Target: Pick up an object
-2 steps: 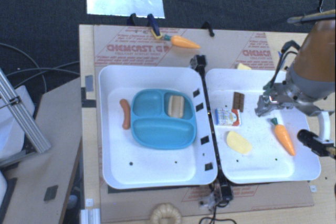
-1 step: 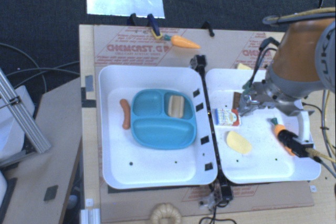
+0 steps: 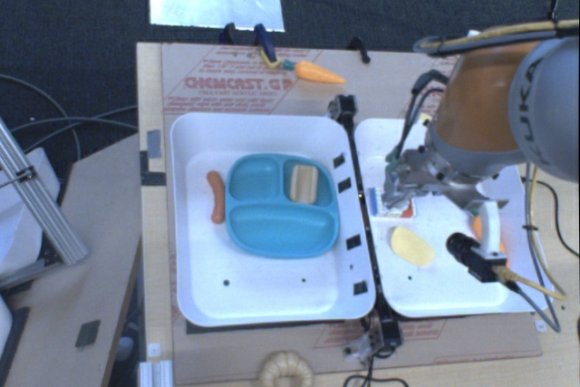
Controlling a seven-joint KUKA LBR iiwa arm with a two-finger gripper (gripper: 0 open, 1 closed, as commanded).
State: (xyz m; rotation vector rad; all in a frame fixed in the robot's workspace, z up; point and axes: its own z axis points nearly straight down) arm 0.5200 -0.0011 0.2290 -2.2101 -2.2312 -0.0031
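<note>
From my remote station I saw the gripper (image 3: 396,193) down low in the right bin (image 3: 453,308), close to the divider between the two bins, but whether it was spread or closed, or had hold of anything, I could not tell. It sat over a small red-and-white item (image 3: 405,211), touching or just above it. Just beside that lay a yellow piece (image 3: 412,246), the likeliest thing to lift, with an orange piece (image 3: 478,227) partly hidden behind the wrist hardware. I judged the main risk was a grab on the flat item against the bin floor, slipping off or closing on nothing. In the left bin (image 3: 195,222) sat a blue divided plate (image 3: 272,227) and a sausage (image 3: 217,196); a carrot (image 3: 317,73) lay outside.
</note>
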